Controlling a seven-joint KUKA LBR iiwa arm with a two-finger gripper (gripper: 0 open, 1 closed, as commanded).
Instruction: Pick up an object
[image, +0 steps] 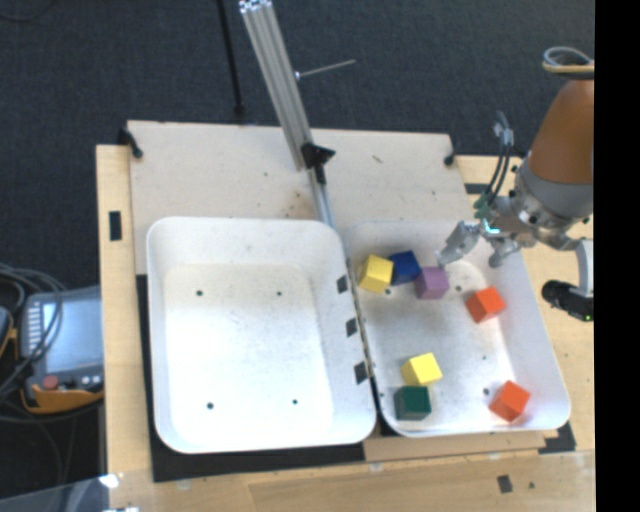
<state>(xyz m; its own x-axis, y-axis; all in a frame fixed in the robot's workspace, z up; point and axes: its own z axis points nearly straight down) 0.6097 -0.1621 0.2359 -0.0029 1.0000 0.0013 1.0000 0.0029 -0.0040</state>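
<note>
Along the far edge of the right bin (535, 350) hangs the gripper (478, 245), carried by the grey arm (560, 150) that reaches in from the bench's right side. Its two fingers stand spread apart with nothing between them, one pointing toward the purple cube (432, 282), the other toward the bin's far right corner. That spread suits a grasp from above, since a cube must pass between the fingers before they close.

All seven cubes lie in the right bin. A yellow cube (377, 272) and a blue cube (405, 265) touch each other near the far left corner, with the purple cube just beside the blue one. An orange cube (485, 304) sits apart, nearer the right edge. Toward the near edge lie a second yellow cube (422, 369) touching a green cube (412, 402), and a second orange cube (510, 400) by the near right corner.

The purple cube and the first orange cube are closest to the gripper, so either is a likely target. The orange one stands free on all sides and looks the easier catch; the purple one's neighbour may block a finger.

The left bin (160, 300) shares a middle edge with the right bin.
</note>
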